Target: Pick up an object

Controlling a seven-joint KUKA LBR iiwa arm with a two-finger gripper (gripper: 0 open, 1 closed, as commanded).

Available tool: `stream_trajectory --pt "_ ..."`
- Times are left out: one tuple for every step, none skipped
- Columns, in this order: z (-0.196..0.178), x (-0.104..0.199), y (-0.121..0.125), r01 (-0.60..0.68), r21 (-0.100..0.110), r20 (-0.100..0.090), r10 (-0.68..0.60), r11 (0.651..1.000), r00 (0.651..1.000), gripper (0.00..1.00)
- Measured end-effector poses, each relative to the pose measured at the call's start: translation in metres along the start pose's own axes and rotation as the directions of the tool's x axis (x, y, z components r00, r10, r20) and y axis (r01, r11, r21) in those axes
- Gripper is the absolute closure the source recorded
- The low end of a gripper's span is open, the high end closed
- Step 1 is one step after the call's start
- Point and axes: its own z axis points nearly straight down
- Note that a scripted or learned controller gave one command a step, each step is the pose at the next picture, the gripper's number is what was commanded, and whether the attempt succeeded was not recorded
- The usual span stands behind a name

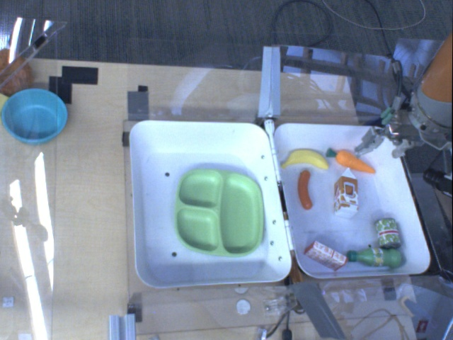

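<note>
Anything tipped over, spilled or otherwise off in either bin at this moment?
Nothing spilled or damaged. In the right bin, the green bottle lies on its side along the near wall, next to a small red carton also lying flat. The green divided plate sits flat in the left bin.

pale wooden bench [85,261], dark floor [177,13]

Fixed overhead camera, slanted down, both bins [141,211]
</note>
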Motion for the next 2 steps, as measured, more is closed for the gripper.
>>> stream_trajectory --pt "0.102 -0.004 0.053 0.16 -0.011 0.006 -0.16 0.987 0.987 0.0" --pt "0.087 -0.002 0.057 0.168 -0.021 0.008 -0.168 0.986 0.986 1.0"
